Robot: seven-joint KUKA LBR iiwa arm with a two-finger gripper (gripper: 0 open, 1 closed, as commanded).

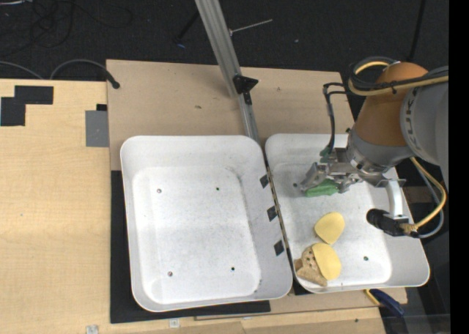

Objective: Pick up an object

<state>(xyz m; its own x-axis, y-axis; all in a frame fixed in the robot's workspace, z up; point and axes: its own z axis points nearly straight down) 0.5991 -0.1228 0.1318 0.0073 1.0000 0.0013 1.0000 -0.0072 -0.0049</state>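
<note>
grey arm point(432, 116), orange band point(381, 116), black and yellow cables, metal gripper point(316, 179).

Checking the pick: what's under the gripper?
A green object lies on the right bin floor beneath the gripper; the gripper hides its upper edge.

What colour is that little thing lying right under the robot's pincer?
Green: the small object under the pincer, seen in the camera view.

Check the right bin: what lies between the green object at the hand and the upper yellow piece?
Nothing: camera view shows bare white bin floor between the green object and the upper yellow piece.
</note>
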